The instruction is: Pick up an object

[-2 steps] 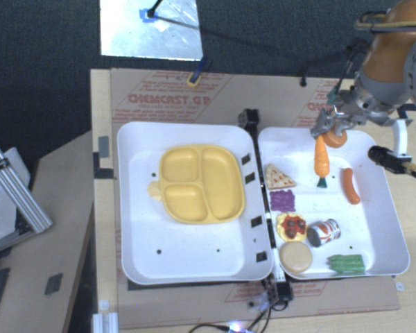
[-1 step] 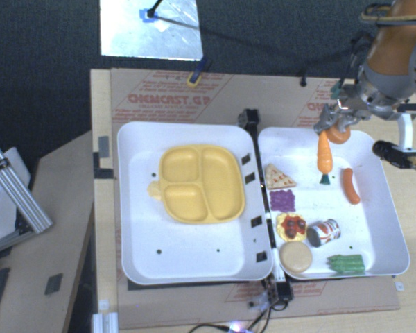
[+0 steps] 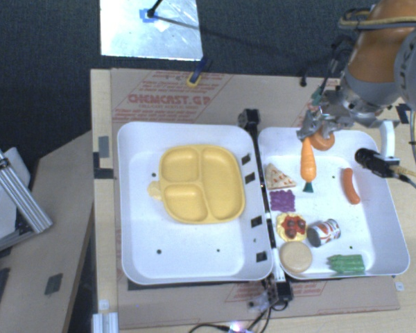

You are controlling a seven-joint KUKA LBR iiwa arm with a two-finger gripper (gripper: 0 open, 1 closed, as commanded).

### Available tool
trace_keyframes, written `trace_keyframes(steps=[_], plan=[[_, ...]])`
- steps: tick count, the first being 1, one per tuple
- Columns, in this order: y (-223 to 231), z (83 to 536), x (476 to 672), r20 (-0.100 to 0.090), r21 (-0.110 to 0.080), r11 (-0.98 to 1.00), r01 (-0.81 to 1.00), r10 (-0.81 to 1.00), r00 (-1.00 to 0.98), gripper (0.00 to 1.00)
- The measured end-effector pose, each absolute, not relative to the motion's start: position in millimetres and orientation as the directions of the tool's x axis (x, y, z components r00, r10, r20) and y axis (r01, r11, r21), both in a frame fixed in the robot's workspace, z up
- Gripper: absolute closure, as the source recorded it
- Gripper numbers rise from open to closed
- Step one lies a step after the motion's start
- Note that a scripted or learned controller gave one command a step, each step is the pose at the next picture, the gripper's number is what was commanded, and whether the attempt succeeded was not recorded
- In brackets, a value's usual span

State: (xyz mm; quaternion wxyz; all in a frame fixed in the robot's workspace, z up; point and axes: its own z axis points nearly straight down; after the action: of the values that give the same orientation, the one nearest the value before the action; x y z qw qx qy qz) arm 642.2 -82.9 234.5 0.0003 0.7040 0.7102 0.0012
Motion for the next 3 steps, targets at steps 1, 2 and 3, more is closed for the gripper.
trace_keyframes(steps=[1,2,3], plan=[[-64.1,214.2,638.8,0.0,0.001,0.007,1.0,1.0,-0.007,1.0],[-71.5,215.6,640.8,0.0,0.002,0.001,1.0,1.0,-0.001,1.0],[-64.0,215.1,638.8,0.0,0.002,0.005,1.0,1.0,-0.005,1.0]])
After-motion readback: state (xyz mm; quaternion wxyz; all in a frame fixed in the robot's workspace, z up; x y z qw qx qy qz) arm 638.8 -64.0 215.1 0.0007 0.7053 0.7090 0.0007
